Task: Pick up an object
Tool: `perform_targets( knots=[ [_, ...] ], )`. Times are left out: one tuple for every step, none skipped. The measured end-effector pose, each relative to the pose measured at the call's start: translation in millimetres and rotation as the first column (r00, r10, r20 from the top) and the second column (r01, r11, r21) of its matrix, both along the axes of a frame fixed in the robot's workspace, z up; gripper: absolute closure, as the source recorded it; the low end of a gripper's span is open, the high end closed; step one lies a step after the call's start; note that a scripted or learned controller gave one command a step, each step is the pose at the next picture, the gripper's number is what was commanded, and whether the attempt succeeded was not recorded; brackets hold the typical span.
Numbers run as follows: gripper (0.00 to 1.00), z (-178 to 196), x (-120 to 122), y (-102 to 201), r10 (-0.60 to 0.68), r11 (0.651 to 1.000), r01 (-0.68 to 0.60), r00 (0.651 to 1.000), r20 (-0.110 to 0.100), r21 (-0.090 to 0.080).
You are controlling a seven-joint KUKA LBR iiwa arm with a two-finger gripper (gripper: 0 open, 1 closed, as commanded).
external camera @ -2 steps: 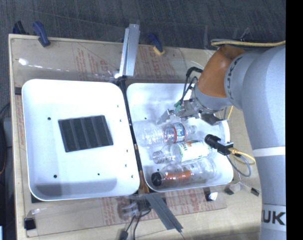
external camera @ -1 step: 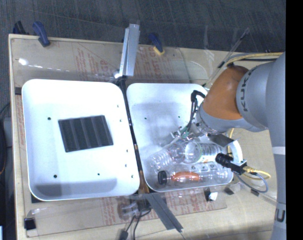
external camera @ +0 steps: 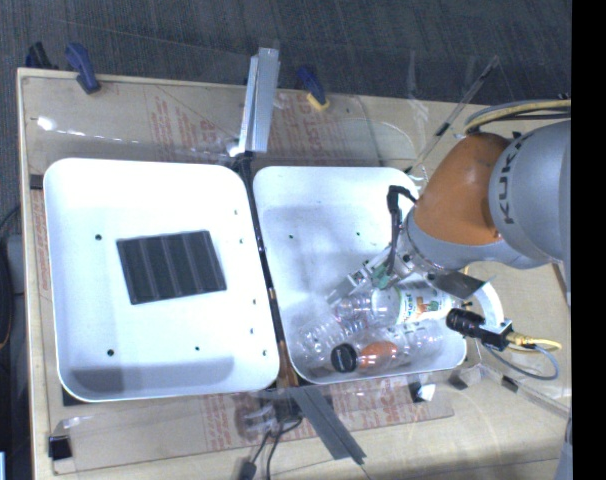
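Note:
A clear plastic bottle point(external camera: 368, 328) with a black cap and orange liquid at its lower end lies in the right bin point(external camera: 303, 218), near the front wall. My gripper point(external camera: 381, 276) hangs low over the bottle's upper part, under the orange wrist band. A dark ribbed rectangular pad point(external camera: 171, 266) lies flat in the middle of the left bin point(external camera: 83, 198).
The arm's grey and orange body covers the right bin's right side. A metal bar point(external camera: 258, 98) stands at the back between the bins. Blue clamps point(external camera: 81, 66) hold the bench's back edge. Loose cables trail past the right bin's front right corner.

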State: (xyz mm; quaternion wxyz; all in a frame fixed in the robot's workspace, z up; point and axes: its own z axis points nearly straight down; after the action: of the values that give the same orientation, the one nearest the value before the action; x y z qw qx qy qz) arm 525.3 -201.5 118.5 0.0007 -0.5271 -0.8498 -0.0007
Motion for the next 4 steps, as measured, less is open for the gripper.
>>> perform_targets(
  knots=[
    [0.00, 38, -29, 8, 0.021, 1.000, -0.021, 1.000, 0.000, 0.000],
    [0.00, 12, 36, 24, 0.143, 0.990, -0.143, 0.990, 0.005, -0.009],
    [0.00, -27, 70, -7, -0.010, 1.000, 0.010, 1.000, 0.000, -0.003],
    [1.00, -16, 71, -6, -0.005, 1.000, 0.005, 1.000, 0.001, -0.003]
  ],
)
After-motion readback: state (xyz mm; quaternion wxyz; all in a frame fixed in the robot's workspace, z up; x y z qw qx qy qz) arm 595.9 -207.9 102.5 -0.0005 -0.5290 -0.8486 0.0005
